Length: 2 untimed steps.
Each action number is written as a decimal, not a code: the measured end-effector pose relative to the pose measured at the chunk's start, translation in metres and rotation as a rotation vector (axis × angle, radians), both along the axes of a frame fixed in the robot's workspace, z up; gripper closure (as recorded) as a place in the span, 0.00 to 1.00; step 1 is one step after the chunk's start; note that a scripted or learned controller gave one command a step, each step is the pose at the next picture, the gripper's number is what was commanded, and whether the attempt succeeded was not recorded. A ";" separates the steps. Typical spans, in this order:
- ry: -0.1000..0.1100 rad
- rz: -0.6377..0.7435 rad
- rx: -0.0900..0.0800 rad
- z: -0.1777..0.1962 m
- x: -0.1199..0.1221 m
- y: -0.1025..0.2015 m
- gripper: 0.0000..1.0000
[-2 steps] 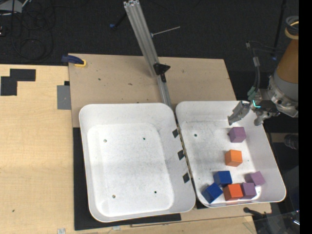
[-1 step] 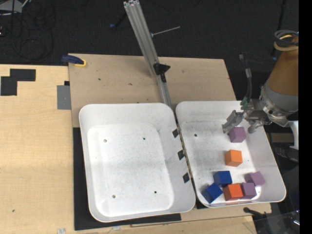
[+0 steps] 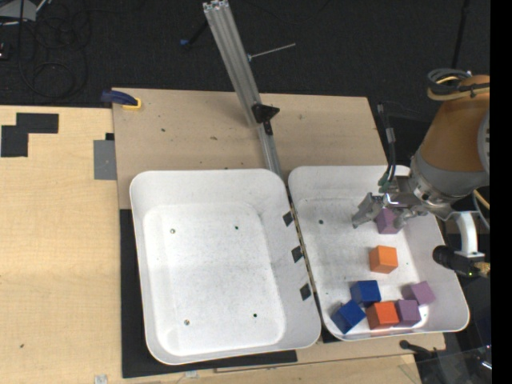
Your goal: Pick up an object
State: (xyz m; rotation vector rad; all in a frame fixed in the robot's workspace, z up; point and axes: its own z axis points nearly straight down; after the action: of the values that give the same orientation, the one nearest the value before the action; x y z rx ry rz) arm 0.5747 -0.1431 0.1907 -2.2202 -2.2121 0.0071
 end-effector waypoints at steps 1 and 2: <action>0.001 -0.001 0.000 -0.063 0.004 0.004 0.00; -0.004 -0.009 -0.001 -0.049 0.005 0.002 1.00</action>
State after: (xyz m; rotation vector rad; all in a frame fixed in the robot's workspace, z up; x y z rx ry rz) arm 0.5798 -0.1413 0.1418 -2.2321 -2.2051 0.0039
